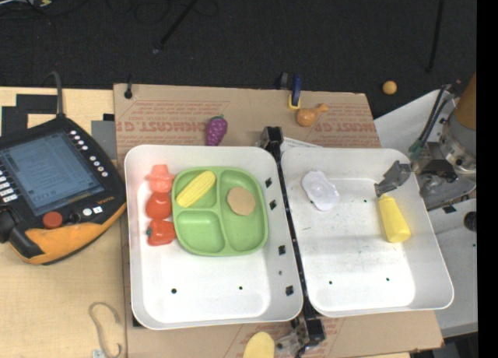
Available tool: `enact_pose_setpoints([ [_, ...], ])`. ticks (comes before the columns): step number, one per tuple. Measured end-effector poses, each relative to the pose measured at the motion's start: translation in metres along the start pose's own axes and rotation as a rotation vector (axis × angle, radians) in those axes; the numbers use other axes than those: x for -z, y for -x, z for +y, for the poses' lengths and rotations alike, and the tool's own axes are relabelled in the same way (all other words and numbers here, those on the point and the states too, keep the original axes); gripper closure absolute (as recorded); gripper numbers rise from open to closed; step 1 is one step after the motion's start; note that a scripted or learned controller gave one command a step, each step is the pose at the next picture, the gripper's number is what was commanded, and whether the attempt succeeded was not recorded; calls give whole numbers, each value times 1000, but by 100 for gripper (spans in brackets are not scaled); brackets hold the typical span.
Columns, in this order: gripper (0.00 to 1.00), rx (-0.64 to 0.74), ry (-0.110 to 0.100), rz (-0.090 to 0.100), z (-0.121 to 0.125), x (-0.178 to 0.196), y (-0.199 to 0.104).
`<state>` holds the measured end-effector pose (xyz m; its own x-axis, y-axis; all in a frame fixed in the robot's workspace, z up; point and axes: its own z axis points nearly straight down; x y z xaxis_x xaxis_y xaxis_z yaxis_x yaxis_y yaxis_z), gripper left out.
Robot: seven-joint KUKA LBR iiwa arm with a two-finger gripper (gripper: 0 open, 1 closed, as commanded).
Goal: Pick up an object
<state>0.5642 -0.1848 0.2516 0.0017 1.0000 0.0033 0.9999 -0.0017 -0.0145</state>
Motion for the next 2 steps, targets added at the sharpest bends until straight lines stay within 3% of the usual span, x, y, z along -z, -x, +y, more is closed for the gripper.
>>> enact_pose_setpoints([
  [1,0,2,12,-2,2,7,0],
  [2,0,3,8,-1,-6,-40,0],
])
